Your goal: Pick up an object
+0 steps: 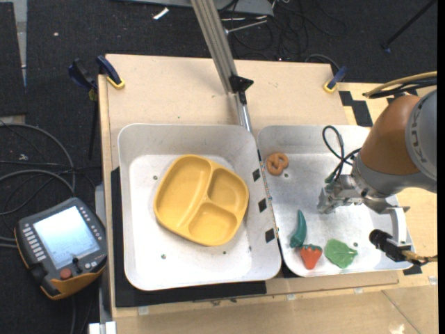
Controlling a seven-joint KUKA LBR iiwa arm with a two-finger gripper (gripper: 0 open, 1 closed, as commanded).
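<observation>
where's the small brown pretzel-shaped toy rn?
In the camera view, the small brown pretzel-shaped toy lies in the right white bin, near its upper-left corner beside the divider, apart from the gripper.

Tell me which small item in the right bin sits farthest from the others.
The tan pretzel, alone near the bin's upper-left corner. The teal pepper, red strawberry and green leaf cluster along the lower edge.

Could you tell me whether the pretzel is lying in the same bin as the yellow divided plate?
No, the pretzel lies in the right bin, while the yellow divided plate sits in the left bin.
</observation>
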